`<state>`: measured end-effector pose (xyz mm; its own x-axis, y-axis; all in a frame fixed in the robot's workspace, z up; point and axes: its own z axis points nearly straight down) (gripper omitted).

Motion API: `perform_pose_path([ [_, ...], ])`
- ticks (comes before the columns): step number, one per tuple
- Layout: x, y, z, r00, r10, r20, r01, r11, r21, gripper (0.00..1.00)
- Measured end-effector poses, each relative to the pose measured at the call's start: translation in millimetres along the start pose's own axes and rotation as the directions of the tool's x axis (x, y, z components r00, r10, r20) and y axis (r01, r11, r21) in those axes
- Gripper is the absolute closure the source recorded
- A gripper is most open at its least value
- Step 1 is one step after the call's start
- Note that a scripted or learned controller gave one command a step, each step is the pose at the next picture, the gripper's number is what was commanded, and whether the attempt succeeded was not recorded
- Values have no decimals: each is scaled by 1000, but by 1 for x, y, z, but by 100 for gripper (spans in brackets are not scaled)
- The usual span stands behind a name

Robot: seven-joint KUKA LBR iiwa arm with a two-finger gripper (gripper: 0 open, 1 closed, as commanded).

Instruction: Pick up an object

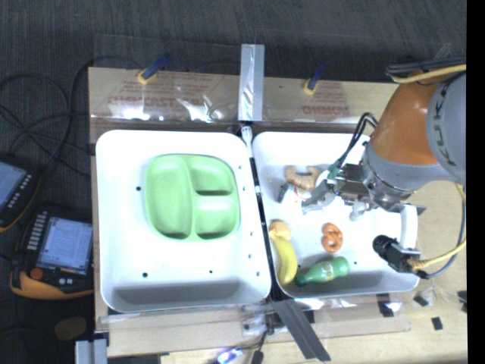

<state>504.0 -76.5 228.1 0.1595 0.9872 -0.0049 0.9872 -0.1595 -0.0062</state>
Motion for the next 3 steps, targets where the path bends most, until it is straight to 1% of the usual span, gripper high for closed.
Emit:
perform_pose_path([
  [1, -60, 10, 83, 999, -32, -3, 32, 999, 2, 0],
  [2, -50, 48, 94, 910, -415, -4, 415, 910, -1, 0],
  [3, -64, 1, 139, 838, -545, 17, 545, 838, -23, 0],
])
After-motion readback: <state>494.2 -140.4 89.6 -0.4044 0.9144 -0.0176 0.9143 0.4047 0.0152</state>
